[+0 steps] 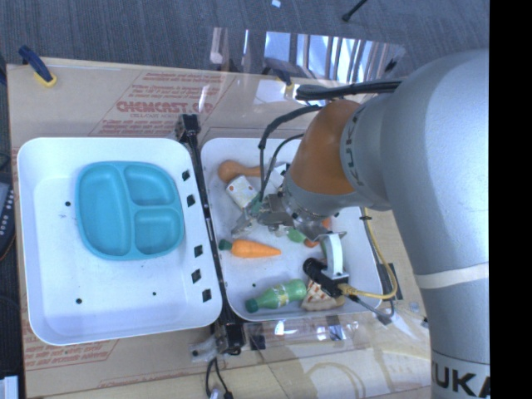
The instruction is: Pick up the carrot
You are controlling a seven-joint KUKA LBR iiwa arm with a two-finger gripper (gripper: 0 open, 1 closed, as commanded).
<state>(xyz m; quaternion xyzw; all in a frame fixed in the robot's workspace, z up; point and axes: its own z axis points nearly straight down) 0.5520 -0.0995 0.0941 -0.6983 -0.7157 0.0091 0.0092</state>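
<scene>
Carrot (253,250): lying flat in the right bin (366,260), near its left wall, leafy end pointing left, untouched.
Hand (259,214): hovering just above and behind the carrot; grip state cannot be told, nothing seen between the fingers.
Arm (357,160): reaching in low, likely lining up a descent.
Neighbours: green bottle (278,296) lying near the front wall.
Left bin (41,248): carrying a blue divided plate (129,209).
</scene>
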